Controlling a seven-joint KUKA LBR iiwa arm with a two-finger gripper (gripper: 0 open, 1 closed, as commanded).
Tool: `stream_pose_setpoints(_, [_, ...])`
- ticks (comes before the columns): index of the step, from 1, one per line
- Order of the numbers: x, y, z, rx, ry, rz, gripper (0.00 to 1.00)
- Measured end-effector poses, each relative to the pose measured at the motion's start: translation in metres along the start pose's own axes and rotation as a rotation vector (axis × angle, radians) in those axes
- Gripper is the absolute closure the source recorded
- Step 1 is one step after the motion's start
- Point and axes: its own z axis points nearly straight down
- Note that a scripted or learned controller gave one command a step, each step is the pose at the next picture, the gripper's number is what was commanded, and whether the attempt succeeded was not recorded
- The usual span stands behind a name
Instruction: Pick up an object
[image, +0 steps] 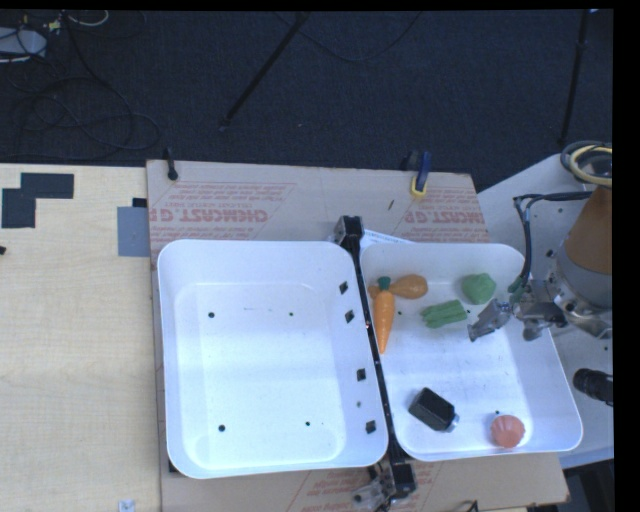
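Black and blocky, a small box (432, 410) lies near the front of the right bin (545, 445), with a pinkish-orange ball (507, 431) just to its right by the front corner. Farther back from the box, above the bin's middle right, hangs the gripper (487, 322); whether its fingers are spread or closed cannot be told, and nothing shows between them. Just left of the gripper lies a flat green piece (443, 314), and a rounder green lump (478, 288) sits beyond it. Well behind the box and to its left, a carrot (383, 315) lies along the divider, touching an orange pear-shaped fruit (409, 287). The left bin (175, 300) stands beside the right one.
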Motion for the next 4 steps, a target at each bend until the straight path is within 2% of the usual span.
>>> stream_pose_setpoints(1, [0.055,0.062,-0.095,-0.014,-0.002,-0.008,0.00])
stream_pose_setpoints(2, [0.054,0.013,-0.080,0.003,0.000,0.002,0.00])
stream_pose_setpoints(3, [0.098,-0.058,-0.100,0.003,0.002,-0.002,0.00])
stream_pose_setpoints(4, [0.186,-0.054,-0.106,-0.001,0.000,-0.008,0.00])
